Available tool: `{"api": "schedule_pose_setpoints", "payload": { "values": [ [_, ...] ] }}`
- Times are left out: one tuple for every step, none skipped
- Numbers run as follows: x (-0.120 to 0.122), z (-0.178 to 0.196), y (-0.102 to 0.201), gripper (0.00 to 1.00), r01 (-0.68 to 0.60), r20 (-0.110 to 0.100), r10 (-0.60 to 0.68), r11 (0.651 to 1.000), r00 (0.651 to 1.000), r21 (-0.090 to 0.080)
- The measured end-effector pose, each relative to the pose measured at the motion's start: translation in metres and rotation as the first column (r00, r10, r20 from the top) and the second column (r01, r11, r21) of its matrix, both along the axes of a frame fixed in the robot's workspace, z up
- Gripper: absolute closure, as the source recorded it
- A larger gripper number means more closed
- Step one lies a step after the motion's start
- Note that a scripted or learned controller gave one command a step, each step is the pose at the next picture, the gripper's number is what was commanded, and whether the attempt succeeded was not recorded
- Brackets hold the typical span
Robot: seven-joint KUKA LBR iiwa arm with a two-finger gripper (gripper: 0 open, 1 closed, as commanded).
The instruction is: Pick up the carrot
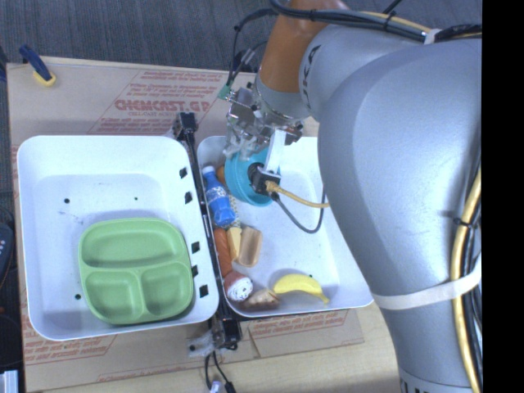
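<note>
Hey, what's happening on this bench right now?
A grey robot arm reaches in over the right bin, its gripper low near the bin's far end. The carrot lies along the bin's left wall beside a blue bottle, a banana and other toy food. The left bin holds a green divided tray.

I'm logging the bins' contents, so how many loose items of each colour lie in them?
Green: 1, sectioned plastic tray
Blue: 1, plastic bottle
Orange: 1, long carrot
Yellow: 1, toy banana
Tan: 1, bread roll
Total: 5
</note>
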State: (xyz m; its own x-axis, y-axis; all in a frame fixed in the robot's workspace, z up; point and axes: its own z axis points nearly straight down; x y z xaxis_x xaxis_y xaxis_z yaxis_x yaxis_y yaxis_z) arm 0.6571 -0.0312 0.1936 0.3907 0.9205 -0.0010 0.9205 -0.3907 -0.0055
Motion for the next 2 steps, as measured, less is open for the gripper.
{"api": "schedule_pose_setpoints", "payload": {
  "values": [
    [-0.001,-0.002,-0.001,0.00,0.002,-0.004,-0.002,1.000,1.000,0.000],
    [-0.063,-0.031,-0.098,0.00,-0.285,-0.008,0.285,0.959,0.959,-0.001]
  ]
}}
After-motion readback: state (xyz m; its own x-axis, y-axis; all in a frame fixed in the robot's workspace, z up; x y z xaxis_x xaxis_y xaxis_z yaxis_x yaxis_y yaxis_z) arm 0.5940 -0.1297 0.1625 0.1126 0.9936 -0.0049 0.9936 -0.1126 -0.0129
